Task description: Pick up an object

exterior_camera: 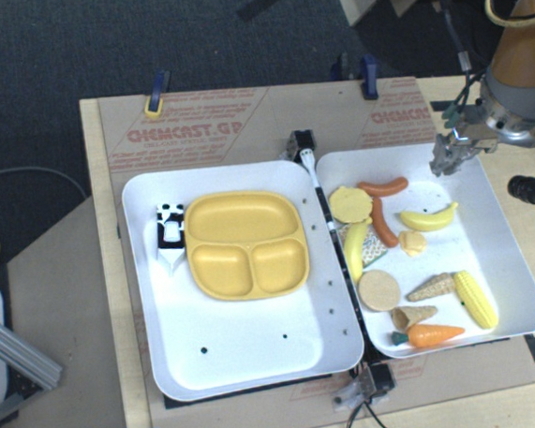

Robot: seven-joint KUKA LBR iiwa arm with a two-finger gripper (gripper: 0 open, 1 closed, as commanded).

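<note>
The right bin [494, 219] holds toy food: a sausage [383, 187], a second sausage [382, 223], a small banana [428, 217], a larger banana [354, 246], a yellow round slice [349, 204], a tan cookie [379, 290], a corn cob [475, 298], a carrot [432, 335] and two cones [432, 287]. My gripper [448, 157] hangs over the bin's far right corner, above and to the right of the sausage and banana. Nothing shows between its fingers.
The left bin [166, 331] holds a yellow three-compartment plate [247, 243] and a small black-and-white object [170, 228] by its left wall. Clamps [154, 98] sit on the cardboard's far edge. Cables run at the bench's right side.
</note>
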